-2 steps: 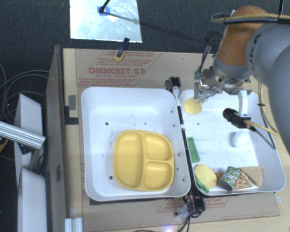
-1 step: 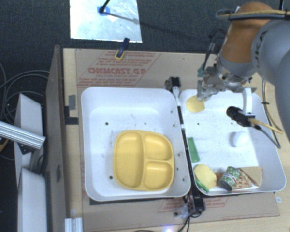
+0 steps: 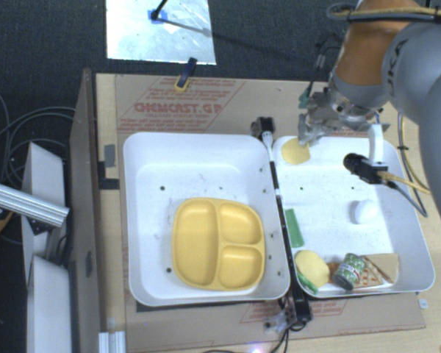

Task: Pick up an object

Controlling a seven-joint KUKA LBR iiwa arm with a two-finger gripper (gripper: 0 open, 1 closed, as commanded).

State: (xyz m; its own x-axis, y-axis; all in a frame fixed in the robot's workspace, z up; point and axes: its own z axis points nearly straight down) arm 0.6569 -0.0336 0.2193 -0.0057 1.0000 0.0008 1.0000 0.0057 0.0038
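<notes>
My gripper [image 3: 309, 134] hangs over the far left corner of the right bin [image 3: 411, 226], just above a flat pale yellow disc [image 3: 295, 154] that lies against the bin's back wall. Further along the right bin lie a small white ball [image 3: 364, 211], a green stick [image 3: 293, 226] by the left wall, a yellow lemon-like piece [image 3: 312, 268], a green can [image 3: 347, 273] and a pizza slice toy [image 3: 375, 269] near the front edge.
The left bin [image 3: 154, 160] holds a yellow divided tray [image 3: 217, 242]. A black clip [image 3: 263, 127] sits where the two bins meet at the back. A black part with cable [image 3: 364, 167] juts from the arm over the right bin. Cardboard [image 3: 176, 101] lies under both bins.
</notes>
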